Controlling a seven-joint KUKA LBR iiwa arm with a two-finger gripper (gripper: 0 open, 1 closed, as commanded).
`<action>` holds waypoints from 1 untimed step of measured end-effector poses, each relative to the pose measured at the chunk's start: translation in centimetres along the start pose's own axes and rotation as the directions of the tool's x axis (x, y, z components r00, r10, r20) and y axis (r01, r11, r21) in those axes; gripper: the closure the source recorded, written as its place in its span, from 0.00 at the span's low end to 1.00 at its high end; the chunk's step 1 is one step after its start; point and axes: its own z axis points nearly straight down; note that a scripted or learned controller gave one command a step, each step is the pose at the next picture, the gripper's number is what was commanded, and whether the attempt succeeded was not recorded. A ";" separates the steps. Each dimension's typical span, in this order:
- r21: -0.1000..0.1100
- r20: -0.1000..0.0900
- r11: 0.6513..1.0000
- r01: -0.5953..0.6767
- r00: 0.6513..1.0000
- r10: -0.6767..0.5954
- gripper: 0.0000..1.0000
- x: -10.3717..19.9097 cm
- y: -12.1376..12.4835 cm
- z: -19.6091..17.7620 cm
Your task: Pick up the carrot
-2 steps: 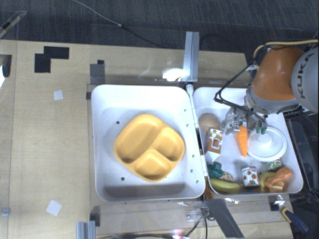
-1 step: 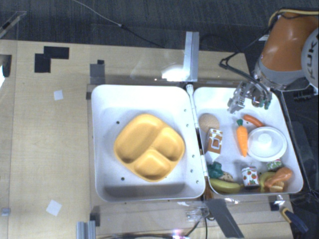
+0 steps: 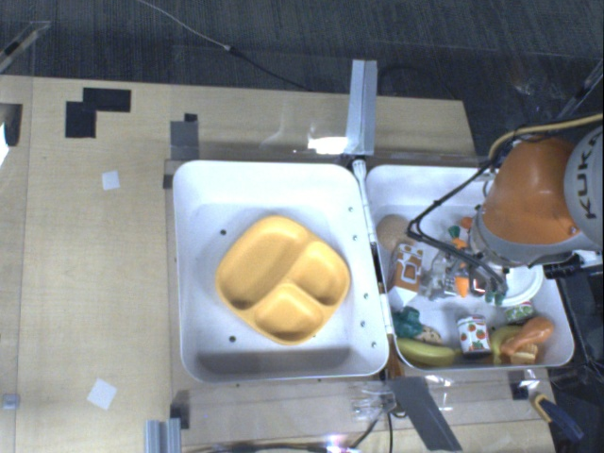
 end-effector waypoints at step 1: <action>0.002 0.007 0.934 0.358 0.934 -0.358 1.00 1.5 1.1 -8.7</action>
